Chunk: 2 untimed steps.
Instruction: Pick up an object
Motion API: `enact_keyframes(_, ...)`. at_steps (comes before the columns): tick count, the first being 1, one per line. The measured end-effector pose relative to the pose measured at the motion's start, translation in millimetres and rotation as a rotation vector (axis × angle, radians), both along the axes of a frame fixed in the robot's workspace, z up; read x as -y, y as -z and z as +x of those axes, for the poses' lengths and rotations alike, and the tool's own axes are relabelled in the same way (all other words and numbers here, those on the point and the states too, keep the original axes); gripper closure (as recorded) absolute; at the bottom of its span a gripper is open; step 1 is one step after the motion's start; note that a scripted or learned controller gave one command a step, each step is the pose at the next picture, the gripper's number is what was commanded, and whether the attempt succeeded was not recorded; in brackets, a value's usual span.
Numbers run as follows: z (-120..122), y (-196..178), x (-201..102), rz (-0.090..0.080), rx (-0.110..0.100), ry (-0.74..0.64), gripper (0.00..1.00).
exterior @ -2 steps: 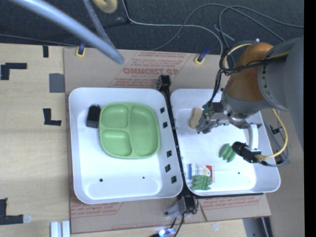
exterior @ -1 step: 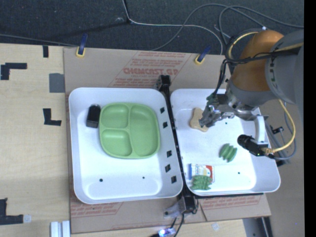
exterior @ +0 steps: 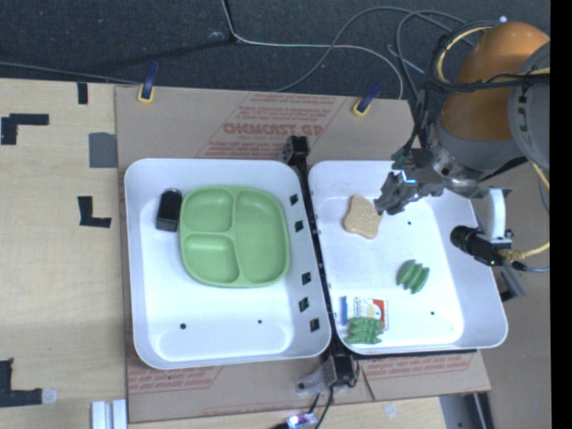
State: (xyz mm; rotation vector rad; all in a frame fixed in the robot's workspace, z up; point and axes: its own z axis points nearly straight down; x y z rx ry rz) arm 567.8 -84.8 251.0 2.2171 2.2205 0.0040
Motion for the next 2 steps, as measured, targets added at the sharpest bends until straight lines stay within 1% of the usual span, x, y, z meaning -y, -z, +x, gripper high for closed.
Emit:
enact_keyframes(1,13.5,-4.0,-53.9,0.002,-0.005,-0.005,1.00)
enact_keyframes(2,16.4,11.6,-100.6,0.001,-0.008,-0.003,1.00)
